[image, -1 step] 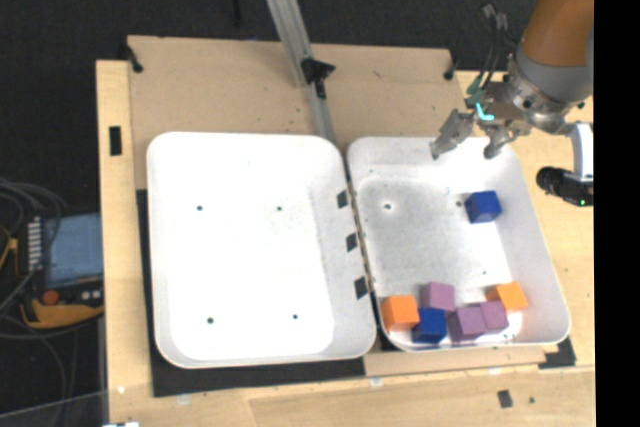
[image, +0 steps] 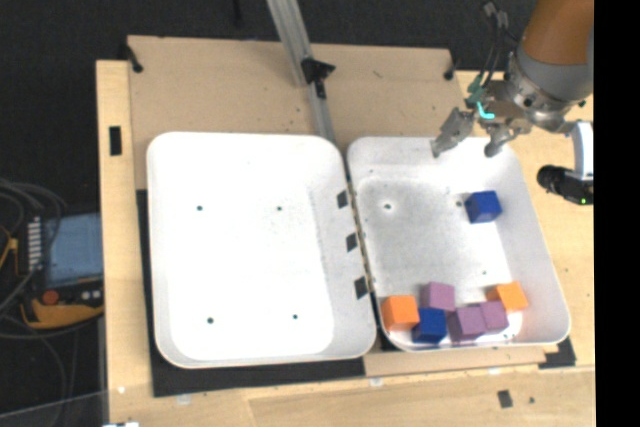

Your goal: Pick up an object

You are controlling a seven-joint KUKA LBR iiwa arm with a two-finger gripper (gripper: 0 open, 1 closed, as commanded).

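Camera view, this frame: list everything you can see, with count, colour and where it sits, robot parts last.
Blue blocks: 2; one alone in the upper part of the right bin, one in the cluster at its near edge.
Orange blocks: 2; left end and right end of that cluster.
Purple blocks: 3; middle of the cluster.
Right bin: 1, white, right half of the bench.
Left bin: 1, white, beside it.
Metal rail: 1, grey, slanting down from the top to between the bins.
Blue box with cables: 1, off the bench's left edge.
Arm: 1, grey with orange band, entering from the right.
Gripper: 1, fingers apart, over the right bin's far edge.
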